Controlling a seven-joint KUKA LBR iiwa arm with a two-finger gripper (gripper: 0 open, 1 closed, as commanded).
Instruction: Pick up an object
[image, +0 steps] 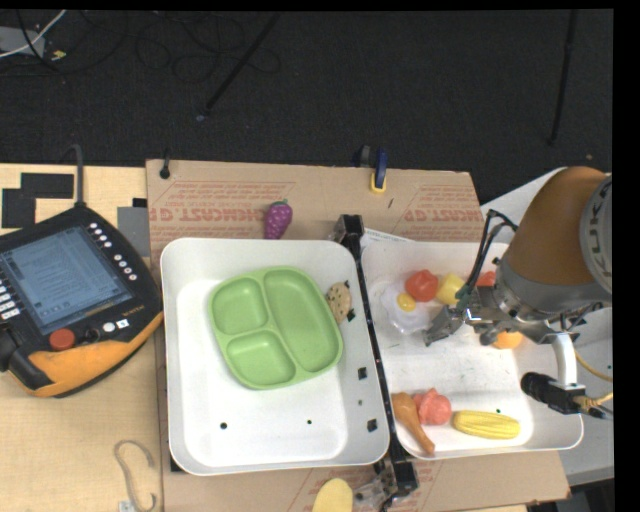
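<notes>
— Where is the grey arm's two-finger gripper (443, 328) hanging right now?

— It is hovering over the middle of the right shallow white bin (480, 385), reaching in from the bin's right edge. I cannot tell how its jaws are standing; they are too dark and small from here.

— And what is lying around it?

— A red round plastic toy (421, 285) and a small yellow toy piece (449, 289) are sitting near the bin's far edge, just beyond the gripper. Along the near edge, an orange plastic carrot (411, 421) is lying touching a pink lumpy toy (435, 407), and a yellow plastic corn cob (486, 425) is resting just beside them, toward the near right corner.

— Anything in the other one?

— A green three-compartment plastic plate (274, 327) is sitting in the middle of the left shallow white bin (250, 430), with a small speckled cookie-like piece (340, 299) lying by that bin's right edge.
</notes>
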